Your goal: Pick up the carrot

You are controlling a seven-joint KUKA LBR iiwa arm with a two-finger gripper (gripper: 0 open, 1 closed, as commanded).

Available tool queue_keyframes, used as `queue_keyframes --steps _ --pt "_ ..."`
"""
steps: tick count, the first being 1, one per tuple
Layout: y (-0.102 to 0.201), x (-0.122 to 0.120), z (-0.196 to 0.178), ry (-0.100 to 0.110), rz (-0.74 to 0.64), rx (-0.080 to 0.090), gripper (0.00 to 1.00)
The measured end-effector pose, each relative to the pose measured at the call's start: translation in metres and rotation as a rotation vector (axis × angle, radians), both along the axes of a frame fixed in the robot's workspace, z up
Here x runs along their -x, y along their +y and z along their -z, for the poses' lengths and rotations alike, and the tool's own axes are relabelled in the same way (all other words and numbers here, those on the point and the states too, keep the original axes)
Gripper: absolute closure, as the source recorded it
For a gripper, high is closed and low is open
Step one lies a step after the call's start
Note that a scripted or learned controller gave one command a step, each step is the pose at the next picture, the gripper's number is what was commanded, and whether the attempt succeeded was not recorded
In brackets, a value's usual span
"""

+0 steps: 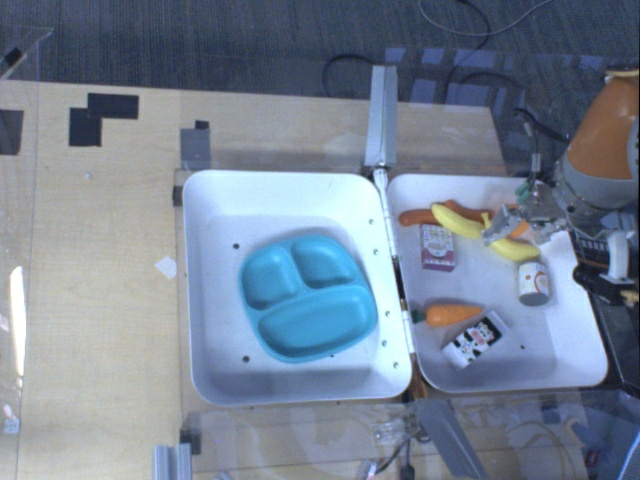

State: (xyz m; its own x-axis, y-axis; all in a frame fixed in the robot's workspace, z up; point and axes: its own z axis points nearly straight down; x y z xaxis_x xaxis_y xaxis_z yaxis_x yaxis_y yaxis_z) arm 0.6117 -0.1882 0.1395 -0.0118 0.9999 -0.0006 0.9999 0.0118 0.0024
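Note:
The carrot (452, 315) is orange with a green stub and lies on its side in the right bin (575, 368), near that bin's left wall. My gripper (511, 226) hangs over the back of the right bin, right above the right end of a yellow banana (468, 222). It is well behind the carrot and to its right, apart from it. The grey arm with its orange band (603, 138) comes in from the right edge.
A reddish sausage (414, 217), a small red packet (438, 247), a white can (533, 283) and a black-and-white carton (474, 339) share the right bin. The left bin (215, 368) holds a blue divided plate (308, 296). A metal post (381, 118) stands between the bins.

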Motion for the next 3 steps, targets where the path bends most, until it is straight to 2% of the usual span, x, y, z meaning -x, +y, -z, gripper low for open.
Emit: queue_keyframes --steps 1,2,3 --pt "-0.017 -0.035 0.052 -0.006 -0.098 0.002 0.00" --pt "-0.017 -0.031 0.044 0.017 -0.098 -0.006 1.00" --pt "-0.017 -0.058 -0.022 -0.002 0.172 0.001 1.00"
